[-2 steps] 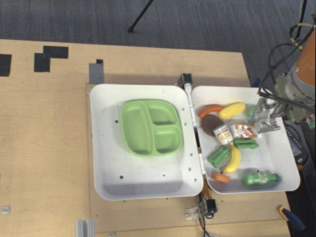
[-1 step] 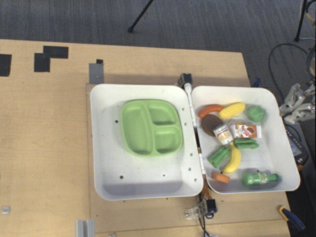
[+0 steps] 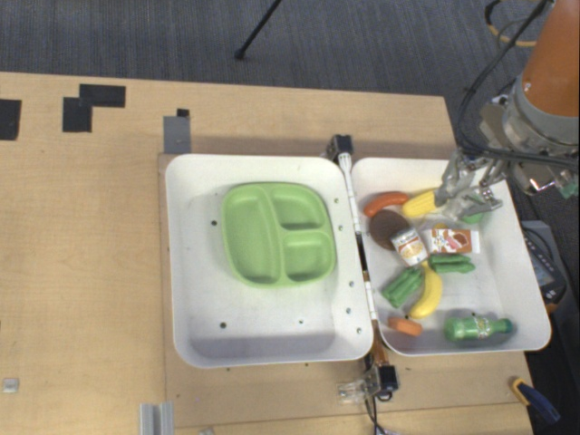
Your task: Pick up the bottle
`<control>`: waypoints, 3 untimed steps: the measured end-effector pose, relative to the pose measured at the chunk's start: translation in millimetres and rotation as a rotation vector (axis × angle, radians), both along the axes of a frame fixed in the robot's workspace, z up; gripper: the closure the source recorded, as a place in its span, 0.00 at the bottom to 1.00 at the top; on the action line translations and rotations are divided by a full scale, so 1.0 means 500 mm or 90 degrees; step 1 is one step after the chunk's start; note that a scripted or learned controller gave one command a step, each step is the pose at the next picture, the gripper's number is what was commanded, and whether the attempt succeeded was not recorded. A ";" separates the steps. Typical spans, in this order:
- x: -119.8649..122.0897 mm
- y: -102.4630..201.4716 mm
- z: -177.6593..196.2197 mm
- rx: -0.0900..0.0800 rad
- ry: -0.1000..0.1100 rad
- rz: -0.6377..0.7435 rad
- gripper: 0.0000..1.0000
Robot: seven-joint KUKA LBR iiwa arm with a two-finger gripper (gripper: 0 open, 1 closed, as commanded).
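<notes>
Overhead view of the wooden bench (image 3: pixel 82 261) with two white bins side by side. Nearest the bench's front edge, in the front right corner of the right bin (image 3: pixel 535 311), the green bottle (image 3: pixel 478 328) lies on its side, close to the bin's front wall and right rim; bare white floor lies open just behind it toward the bin's middle. Beside it toward the bin's front left corner rest a small orange piece (image 3: pixel 404 326) and a yellow banana (image 3: pixel 428 294), with a green vegetable (image 3: pixel 401 285) touching the banana's left side. Mid-bin lie a second green item (image 3: pixel 450 265), a small red and white packet (image 3: pixel 450 240), a labelled jar (image 3: pixel 409 246) and a dark brown round item (image 3: pixel 387 224). Toward the bin's far wall sit an orange-red item (image 3: pixel 388 202) and a yellow item (image 3: pixel 420 205). The hand (image 3: pixel 462 193) hangs over the far right part of this bin, just beside the yellow item and well apart from the bottle; whether its fingers are wide or narrow cannot be told, and nothing is seen between them. The grey arm with its orange band (image 3: pixel 555 62) rises past the bench's far right corner. The left bin (image 3: pixel 195 324) carries a green divided tray (image 3: pixel 276 232) at its centre, with bare floor around it. Black tape marks (image 3: pixel 93 104) lie near the bench's far left edge. Grey carpet (image 3: pixel 181 16) extends beyond.
</notes>
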State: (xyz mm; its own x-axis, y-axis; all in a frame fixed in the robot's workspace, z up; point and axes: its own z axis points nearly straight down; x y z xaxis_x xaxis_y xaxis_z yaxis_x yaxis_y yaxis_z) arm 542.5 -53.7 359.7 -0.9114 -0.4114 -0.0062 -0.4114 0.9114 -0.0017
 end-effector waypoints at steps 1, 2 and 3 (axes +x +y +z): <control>-0.060 0.102 -0.130 -0.001 0.001 0.276 1.00; -0.090 0.244 -0.324 -0.002 0.001 0.462 1.00; 0.018 0.160 -0.107 -0.003 -0.001 0.583 1.00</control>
State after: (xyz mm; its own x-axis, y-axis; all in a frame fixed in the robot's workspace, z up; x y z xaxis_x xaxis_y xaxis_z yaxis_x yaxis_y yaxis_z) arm 551.7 26.3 306.5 -0.2293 -0.9733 -0.0035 -0.9733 0.2294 -0.0063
